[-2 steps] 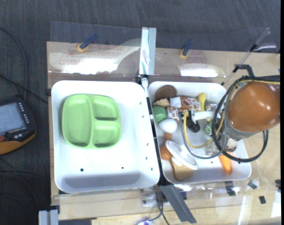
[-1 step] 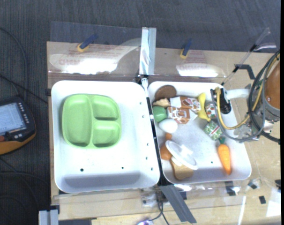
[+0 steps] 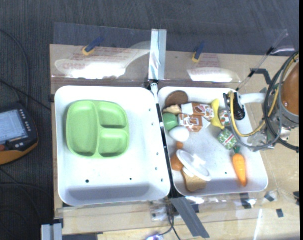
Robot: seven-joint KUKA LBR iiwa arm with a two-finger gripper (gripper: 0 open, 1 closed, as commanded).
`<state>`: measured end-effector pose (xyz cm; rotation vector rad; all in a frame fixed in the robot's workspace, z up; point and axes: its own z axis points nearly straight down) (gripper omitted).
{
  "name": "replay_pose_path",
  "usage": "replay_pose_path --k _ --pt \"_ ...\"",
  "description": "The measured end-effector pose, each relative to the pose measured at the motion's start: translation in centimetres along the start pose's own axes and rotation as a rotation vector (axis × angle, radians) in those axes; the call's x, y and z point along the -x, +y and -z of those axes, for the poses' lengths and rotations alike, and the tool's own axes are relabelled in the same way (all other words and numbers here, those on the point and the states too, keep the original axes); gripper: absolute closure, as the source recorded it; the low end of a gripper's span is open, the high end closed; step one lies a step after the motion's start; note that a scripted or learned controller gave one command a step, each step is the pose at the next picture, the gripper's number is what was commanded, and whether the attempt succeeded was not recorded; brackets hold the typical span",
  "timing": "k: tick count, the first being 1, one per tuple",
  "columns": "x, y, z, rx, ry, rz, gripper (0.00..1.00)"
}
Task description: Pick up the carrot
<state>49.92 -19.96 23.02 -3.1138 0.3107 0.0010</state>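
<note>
The carrot (image 3: 240,169) is lying in the right bin (image 3: 212,152), down in the corner nearest the arm's side. It is a plain orange cone, stubby, with the thick end pointing toward the back of the bench and the tip pointing toward the front rim, tilting a little off the line of the side wall. It is sitting flat on the white floor with nothing lying across it.

On its outer side it is running just beside the bin's side wall, and its tip is ending near the front wall, so those two edges are crowding it. Just behind its thick end a small green, white and red packet (image 3: 228,139) is resting, close but seemingly not touching. Toward the middle of the bin a stretch of bare floor is opening up, reaching across to a white lid-like piece (image 3: 194,165) that is sitting over a tan slice of bread (image 3: 193,183).

The back of this bin is looking busy: printed brown-and-white cartons (image 3: 194,117), a white egg (image 3: 180,134), a yellow piece (image 3: 215,107) and a brown round thing (image 3: 177,98), all well apart from the carrot.

The gripper (image 3: 260,138) is hanging over the side wall among looping cables, behind and outward from the carrot; I cannot tell whether it is spread or closed, and it is not touching the carrot.

In the left bin (image 3: 111,177) a green divided plate (image 3: 97,128) is sitting alone.
</note>
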Motion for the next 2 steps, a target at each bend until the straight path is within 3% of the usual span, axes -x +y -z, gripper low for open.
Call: replay_pose_path --k 2 --pt "-0.18 -0.82 1.59 -0.015 -0.002 0.004 1.00"
